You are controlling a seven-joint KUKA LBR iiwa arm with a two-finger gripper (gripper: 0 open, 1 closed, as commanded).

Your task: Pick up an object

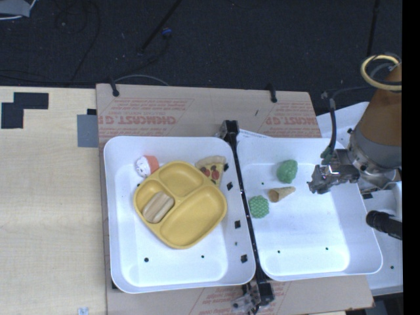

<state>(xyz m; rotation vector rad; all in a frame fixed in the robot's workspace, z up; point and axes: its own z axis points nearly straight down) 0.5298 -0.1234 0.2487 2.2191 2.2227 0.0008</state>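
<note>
Whether the jaws are spread or closed cannot be made out: the dark metal two-finger gripper (319,180) is a small tangle of grey and black at the right of the frame, and nothing can be seen caught in it. It hangs over the right-hand part of the shallow white right bin (308,254), at the end of the grey arm with its orange band (386,117), which comes in from the frame's right edge.

Three small things lie in the upper left part of that bin. A round, bumpy green ball (287,170) sits nearest the gripper, to its left and apart from it. Below and left of it lies a tan cone-shaped piece (281,193), on its side with the point toward the right. Just beside the cone's wide end, lower left, is a second green bumpy ball (258,207), close to the divider between the bins.

The shallow white left bin (131,261) holds a yellow plastic divided plate (193,218), tilted on the diagonal. A tan oblong bread-like piece (157,207) lies in the plate's small left compartment. Above the plate's upper left rim sits a small white and orange round toy (146,165); at its upper right rim, a toy pizza slice (211,168).

Both bins rest on a brown cardboard sheet (197,113) on the pale wooden bench (46,209).
</note>
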